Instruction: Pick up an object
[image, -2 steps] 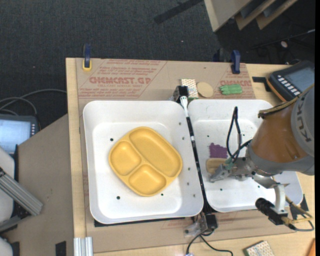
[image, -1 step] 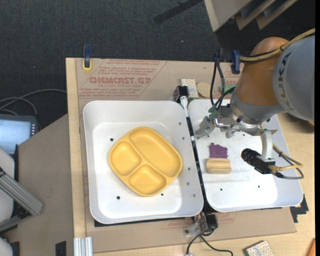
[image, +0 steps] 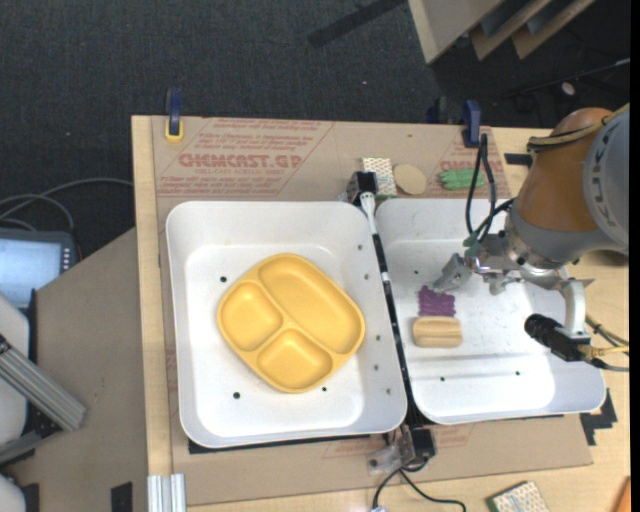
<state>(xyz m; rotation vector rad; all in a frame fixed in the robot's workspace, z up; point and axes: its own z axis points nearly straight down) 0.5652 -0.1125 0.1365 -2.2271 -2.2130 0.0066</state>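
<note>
Two small items sit in the right bin (image: 560, 395), purple piece (image: 436, 301) just above tan block (image: 437, 332) whose long axis runs left-right, both just lower-left of the gripper (image: 468, 268); its grip state cannot be told.

You have two smooth, glossy white plastic bins (image: 190, 300). At nine o'clock, the yellow divided plate (image: 290, 320) looks like satin plastic. The tan block (image: 437, 332) seems matt, the purple piece (image: 436, 301) rough-edged. The table (image: 250, 150) is matt printed cardboard.
</note>
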